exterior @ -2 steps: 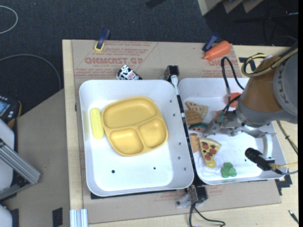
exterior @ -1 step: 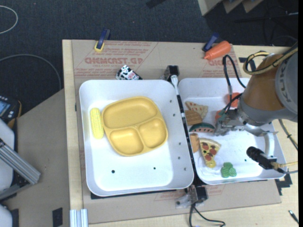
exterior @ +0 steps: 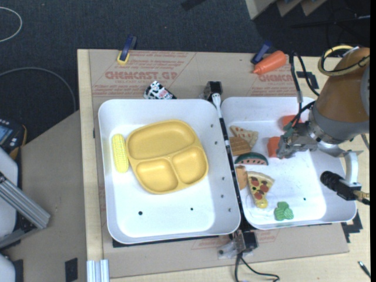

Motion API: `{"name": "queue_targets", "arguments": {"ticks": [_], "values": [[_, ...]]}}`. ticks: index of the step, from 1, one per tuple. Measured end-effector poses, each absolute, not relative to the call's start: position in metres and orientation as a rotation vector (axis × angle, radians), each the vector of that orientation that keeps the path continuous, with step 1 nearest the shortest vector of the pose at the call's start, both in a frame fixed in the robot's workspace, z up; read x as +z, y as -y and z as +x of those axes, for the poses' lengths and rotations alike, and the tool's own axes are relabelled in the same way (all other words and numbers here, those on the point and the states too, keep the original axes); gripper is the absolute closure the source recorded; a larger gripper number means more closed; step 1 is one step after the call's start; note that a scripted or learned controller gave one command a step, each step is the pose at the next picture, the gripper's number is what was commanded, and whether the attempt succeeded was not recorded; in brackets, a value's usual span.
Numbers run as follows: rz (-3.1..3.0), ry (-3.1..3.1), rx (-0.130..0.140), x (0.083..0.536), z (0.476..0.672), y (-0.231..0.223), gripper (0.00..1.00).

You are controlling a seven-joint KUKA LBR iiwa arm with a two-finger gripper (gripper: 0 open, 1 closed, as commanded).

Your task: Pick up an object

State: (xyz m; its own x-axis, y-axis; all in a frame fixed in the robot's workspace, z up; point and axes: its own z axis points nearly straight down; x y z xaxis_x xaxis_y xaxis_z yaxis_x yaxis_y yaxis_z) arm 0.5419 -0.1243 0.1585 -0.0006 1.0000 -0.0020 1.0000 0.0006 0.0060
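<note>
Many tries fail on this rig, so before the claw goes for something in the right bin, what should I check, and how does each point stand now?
1. Claw over the right bin: ok.
2. Claw beside the orange piece: ok.
3. Orange piece between the fingers: cannot tell.
4. Pizza slice, watermelon slice and green piece lie apart from the claw: ok.
5. Yellow tray and corn cob in the left bin, out of the way: ok.

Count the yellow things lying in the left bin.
2: a yellow divided plate at the middle of the left bin, and a yellow corn cob lying just beside the plate's left edge.
</note>
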Motion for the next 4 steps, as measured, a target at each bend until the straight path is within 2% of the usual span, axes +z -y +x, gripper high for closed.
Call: {"name": "queue_targets", "arguments": {"ticks": [1,2,3,4], "values": [[2.215,-2.217,0.007,0.22,0.543,0.132,1.0],[2.218,-2.22,0.003,0.225,0.544,0.132,1.0],[2.213,-2.225,0.004,0.216,0.576,0.084,1.0],[2.212,-2.225,0.007,0.236,0.614,0.047,1.0]]}}
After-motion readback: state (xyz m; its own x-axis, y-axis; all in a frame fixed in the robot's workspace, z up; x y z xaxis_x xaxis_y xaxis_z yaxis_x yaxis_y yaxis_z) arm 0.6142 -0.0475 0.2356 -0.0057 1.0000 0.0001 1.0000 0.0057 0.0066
